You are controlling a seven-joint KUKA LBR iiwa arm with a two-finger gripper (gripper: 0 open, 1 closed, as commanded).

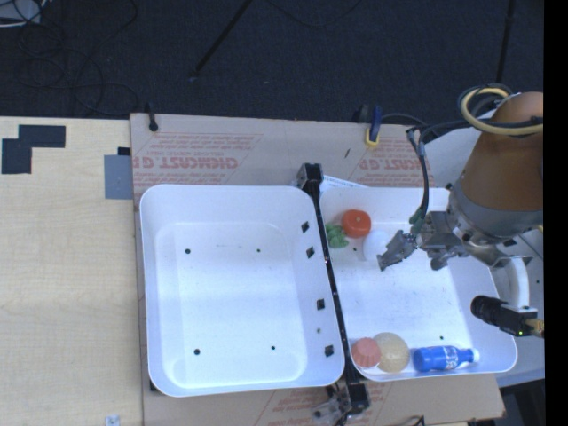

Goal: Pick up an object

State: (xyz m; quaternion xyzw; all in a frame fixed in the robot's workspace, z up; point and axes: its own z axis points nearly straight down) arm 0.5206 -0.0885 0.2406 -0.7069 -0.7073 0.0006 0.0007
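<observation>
My gripper [397, 250] hangs over the middle of the right bin [417, 309], pointing left, with nothing visible between its fingers. To its left an orange-red round object [356, 223] lies beside a small green object [337, 235] near the divider. Along the bin's front edge sit a pink-red ball [366, 352], a pale yellow ball [392, 351] and a blue bottle [442, 358] lying on its side.
The left bin [231, 282] lies next to the right one, split from it by a black divider bar [324, 264]. Both rest on a cardboard sheet [222, 153]. The orange-banded arm [506, 162] fills the right side. Cables hang near the back.
</observation>
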